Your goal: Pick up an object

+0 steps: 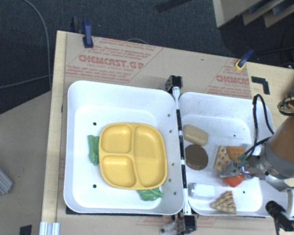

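Note:
The right bin [219, 101] holds several food toys. There is a beige bun [195, 134], a brown round patty [196, 158], a speckled cracker slice [220, 158], an orange piece [235, 152], a small red piece [234, 180], a white block [203, 190] and a pizza wedge [224, 202]. My gripper [240, 167] reaches in from the right and hangs low over the bin's right part. It sits just above the red piece and beside the cracker slice and the orange piece. The arm's body hides the gripper's tip.
The left bin [113, 89] carries a yellow divided tray [131, 155] with a green leaf [93, 149] at its left edge and another green piece [150, 194] at its front. A divider with clamps [174, 83] joins the bins. Blue clips stand at the bench's back edge.

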Robot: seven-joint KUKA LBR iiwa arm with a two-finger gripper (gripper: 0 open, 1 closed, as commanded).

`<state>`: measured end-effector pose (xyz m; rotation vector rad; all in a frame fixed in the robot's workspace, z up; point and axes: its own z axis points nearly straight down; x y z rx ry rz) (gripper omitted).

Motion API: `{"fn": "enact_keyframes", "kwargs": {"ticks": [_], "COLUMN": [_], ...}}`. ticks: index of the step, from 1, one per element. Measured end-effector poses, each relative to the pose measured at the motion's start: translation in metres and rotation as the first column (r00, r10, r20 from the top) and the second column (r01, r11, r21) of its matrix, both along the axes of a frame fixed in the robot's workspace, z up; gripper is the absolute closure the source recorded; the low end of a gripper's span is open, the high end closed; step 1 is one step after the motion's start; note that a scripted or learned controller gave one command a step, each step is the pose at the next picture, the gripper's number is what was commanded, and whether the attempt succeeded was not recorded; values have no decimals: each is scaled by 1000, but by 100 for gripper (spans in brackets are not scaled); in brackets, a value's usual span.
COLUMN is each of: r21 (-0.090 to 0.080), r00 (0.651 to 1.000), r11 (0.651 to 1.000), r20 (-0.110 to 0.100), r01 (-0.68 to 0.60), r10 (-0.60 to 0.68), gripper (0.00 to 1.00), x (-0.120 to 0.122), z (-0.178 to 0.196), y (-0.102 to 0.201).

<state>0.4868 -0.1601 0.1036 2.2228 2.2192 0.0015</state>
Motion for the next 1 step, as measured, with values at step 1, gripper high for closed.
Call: {"fn": "enact_keyframes", "kwargs": {"ticks": [1], "r21": [0], "r00": [1000], "r11": [1000], "r20": [0], "r01": [-3], "r10": [3], "gripper": [100], "x": [30], "z": [95], "y": [54]}}
